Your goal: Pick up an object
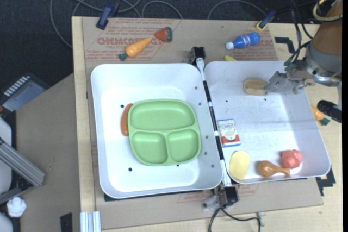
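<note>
Fingers (270,86) sit spread beside the tan piece (253,86) near the right bin (321,141)'s far edge, so the arm should centre over it before closing.

The bench (87,117) bears 2 white bins (109,133), a toy carrot (138,46), and a blue bottle (243,41).
</note>
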Robot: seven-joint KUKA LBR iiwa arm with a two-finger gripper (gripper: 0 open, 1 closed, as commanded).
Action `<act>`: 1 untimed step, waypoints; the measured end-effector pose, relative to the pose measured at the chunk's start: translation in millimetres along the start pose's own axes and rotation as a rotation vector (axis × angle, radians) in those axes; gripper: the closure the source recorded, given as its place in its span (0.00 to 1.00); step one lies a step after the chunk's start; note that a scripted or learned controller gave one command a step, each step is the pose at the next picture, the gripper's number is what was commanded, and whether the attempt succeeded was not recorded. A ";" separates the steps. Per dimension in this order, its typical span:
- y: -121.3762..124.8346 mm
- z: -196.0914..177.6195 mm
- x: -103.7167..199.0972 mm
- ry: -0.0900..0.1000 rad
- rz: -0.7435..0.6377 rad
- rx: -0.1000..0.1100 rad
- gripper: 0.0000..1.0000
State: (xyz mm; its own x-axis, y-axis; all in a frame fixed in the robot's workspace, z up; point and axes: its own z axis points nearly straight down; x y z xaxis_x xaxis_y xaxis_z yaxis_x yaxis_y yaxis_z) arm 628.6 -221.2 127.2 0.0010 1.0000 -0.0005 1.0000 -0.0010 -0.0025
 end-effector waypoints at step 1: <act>-10.0 12.0 65.4 0.002 -0.003 -0.001 0.00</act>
State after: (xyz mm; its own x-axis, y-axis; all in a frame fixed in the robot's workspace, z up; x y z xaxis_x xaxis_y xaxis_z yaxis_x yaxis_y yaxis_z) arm 618.6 -155.8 115.2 -0.0018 1.0000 0.0017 1.0000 0.0018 -0.0015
